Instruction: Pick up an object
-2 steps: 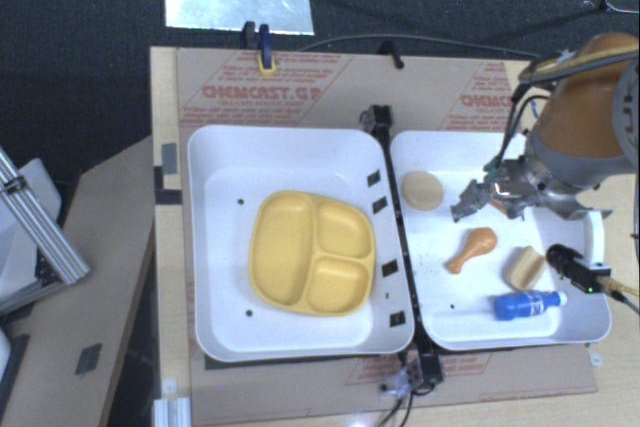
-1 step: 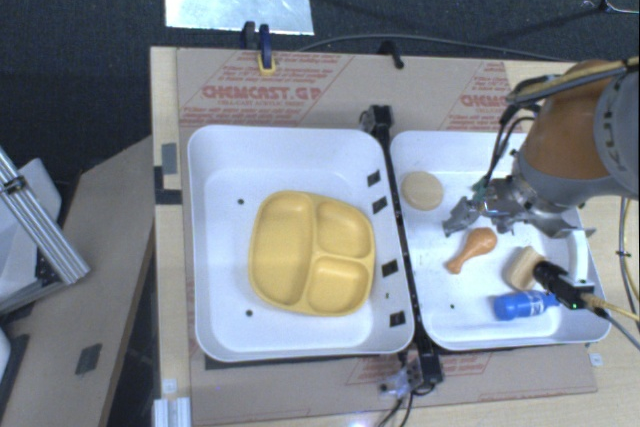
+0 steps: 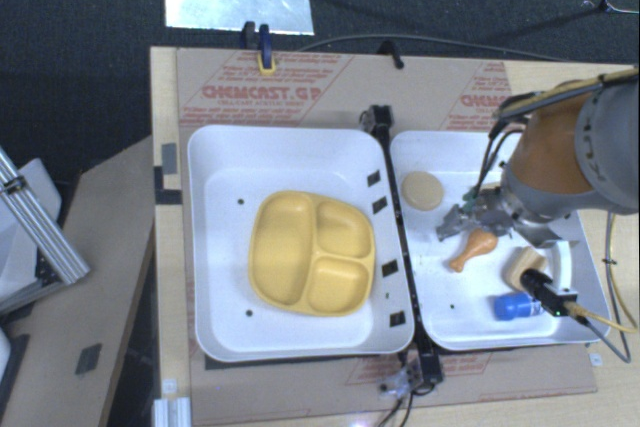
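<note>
White shallow bins, two, side by side on a cardboard-covered surface (image 3: 300, 90) printed with red CHEMCAST lettering. Black clips spaced along the seam between them.

Left bin (image 3: 215, 215): one yellow divided plate (image 3: 312, 253), three compartments, lying flat near the middle of the floor.

Right bin (image 3: 450, 305): four loose items.
- Tan round disc (image 3: 422, 190): flat, toward the far left corner, apart from the other items.
- Orange drumstick-shaped object (image 3: 472, 250): near the middle of the bin, lying at a slant, thin end toward the near left, thick end toward the far right.
- Beige lump (image 3: 525, 265): just right of the orange drumstick-shaped object, near the right wall.
- Blue item (image 3: 513, 306): in the near right corner, just beside the beige lump on its near side.

Arm (image 3: 560, 155): grey with an orange band, reaching in from the right over the far half of the right bin.

Gripper (image 3: 455, 225): low over the right bin, just beside the far side of the orange drumstick-shaped object, between it and the tan round disc. Contact with that object: cannot tell. Open or closed: cannot tell from this view.

Blue-and-yellow clamp (image 3: 263, 48): at the far edge of the cardboard, beyond the left bin.
</note>
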Motion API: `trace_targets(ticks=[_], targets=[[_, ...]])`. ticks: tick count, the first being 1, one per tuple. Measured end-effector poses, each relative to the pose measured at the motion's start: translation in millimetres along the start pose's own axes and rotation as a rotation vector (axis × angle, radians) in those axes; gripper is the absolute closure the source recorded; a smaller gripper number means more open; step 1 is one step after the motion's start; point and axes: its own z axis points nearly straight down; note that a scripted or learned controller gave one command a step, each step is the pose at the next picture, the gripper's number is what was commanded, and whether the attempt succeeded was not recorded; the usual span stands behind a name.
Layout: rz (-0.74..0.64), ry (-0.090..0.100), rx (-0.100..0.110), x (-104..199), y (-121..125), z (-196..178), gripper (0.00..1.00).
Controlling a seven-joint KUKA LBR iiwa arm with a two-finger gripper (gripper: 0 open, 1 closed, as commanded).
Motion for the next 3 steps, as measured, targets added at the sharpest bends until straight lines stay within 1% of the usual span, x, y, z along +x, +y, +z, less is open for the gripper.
trace_targets(ticks=[1,2,3], targets=[[0.001,-0.003,-0.010,-2,3,-14,1.00],[-0.006,0.012,0.013,1,7,-77,1.00],[-0.005,0.010,0.011,-6,6,-140,1.00]])
